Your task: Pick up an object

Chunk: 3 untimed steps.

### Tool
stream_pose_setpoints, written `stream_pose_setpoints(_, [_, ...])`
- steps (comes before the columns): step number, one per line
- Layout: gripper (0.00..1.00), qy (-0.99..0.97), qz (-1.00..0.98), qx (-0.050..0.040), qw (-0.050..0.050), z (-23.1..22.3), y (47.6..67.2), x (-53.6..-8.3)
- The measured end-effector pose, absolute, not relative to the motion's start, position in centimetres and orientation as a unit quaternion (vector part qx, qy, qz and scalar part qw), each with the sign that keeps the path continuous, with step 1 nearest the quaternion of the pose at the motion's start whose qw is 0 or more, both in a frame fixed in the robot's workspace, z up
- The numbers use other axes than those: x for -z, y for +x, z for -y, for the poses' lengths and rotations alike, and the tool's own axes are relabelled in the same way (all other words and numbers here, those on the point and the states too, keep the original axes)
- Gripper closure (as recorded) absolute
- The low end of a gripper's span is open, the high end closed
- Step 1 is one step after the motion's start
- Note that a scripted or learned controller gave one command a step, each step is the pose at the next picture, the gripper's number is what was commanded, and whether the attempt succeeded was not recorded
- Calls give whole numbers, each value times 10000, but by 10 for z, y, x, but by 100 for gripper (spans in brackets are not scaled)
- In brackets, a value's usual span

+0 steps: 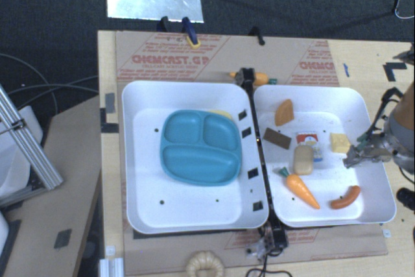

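- Bench front, nearest the camera, holds the lower walls of two shallow white bins; the left white bin [139, 159] carries a teal plastic divided plate [200, 146], with something pale yellow just visible at the plate's far rim.
- Low in the right white bin [376, 204] lie a slim orange plastic carrot [302, 190] and a curved reddish-brown toy sausage [345, 198], apart from each other.
- Mid-bin, a tan oblong bread-like piece [303, 159] rests against a small red-and-white packet [307, 139]; a dark brown flat bar [277, 138] lies to their left and a pale yellow cheese-like cube [340, 142] to their right.
- The grey two-finger gripper [358, 155] sits just right of that cube, above the sausage, at the bin's right side. Whether it is released or clenched I cannot tell; nothing is visibly held.
- Farthest in the bin, an orange rounded wedge [284, 112] lies alone.
- Risk, as I judge it: the cube is the closest target, and a descent off its centre would nudge it aside rather than straddle it. The bread piece and packet touch, so a grasp there could drag both or slip off.
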<state>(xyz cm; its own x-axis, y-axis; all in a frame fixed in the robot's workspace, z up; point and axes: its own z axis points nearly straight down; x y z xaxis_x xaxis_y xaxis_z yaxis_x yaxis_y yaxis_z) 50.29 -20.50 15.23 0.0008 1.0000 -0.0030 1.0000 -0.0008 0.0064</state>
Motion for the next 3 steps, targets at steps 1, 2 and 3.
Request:
stream_pose_setpoints(1, [100,7055,-7087,-15,31,201,505,-197])
stream_pose_setpoints(2, [100,7055,-7087,-11,24,202,507,-226])
stream_pose_setpoints(3, [100,7037,-7104,-20,12,160,537,-234])
